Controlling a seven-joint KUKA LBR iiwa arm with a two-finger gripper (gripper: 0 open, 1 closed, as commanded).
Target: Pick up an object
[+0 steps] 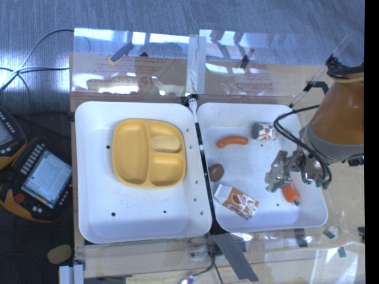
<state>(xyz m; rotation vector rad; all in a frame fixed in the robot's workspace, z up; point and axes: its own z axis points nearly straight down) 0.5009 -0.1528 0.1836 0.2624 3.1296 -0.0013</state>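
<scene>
The right bin holds an orange sausage, a small grey and red can lying on its side, a brown round object, a flat snack packet and a small orange carrot-like piece. My gripper hangs low over the bin's right half, just left of the orange piece and right of the brown object. Nothing shows between its fingers.
In the left bin lies a yellow divided tray. A raised divider separates the bins. Clear panels stand along the back. A black cable loops from the arm over the right bin's back right corner.
</scene>
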